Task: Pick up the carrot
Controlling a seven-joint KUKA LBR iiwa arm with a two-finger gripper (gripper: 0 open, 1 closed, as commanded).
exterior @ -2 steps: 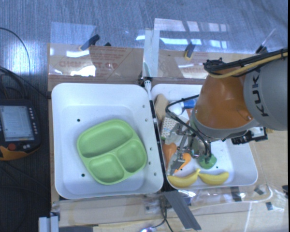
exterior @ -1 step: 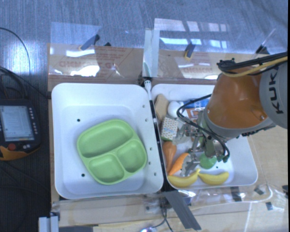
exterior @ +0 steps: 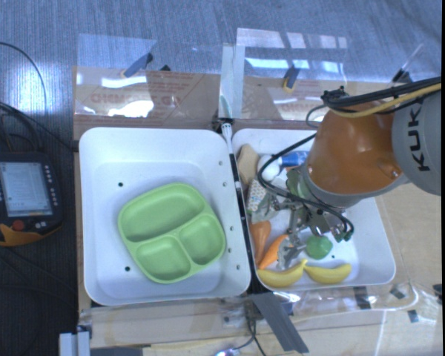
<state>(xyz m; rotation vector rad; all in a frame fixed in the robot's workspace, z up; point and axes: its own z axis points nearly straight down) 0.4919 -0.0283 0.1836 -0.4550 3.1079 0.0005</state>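
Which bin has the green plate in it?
The left bin holds the green plate. The right bin holds the carrot and bananas instead.

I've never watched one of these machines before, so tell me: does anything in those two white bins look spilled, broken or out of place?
Nothing looks spilled or broken. The green plate lies flat in the left bin. In the right bin the carrot, banana and other toy foods are crowded together under the gripper, which looks cluttered rather than wrong.

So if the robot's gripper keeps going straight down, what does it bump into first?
Probably the carrot, which lies right under the gripper beside the bananas. Depth is hard to judge from above, so it might touch a banana instead.
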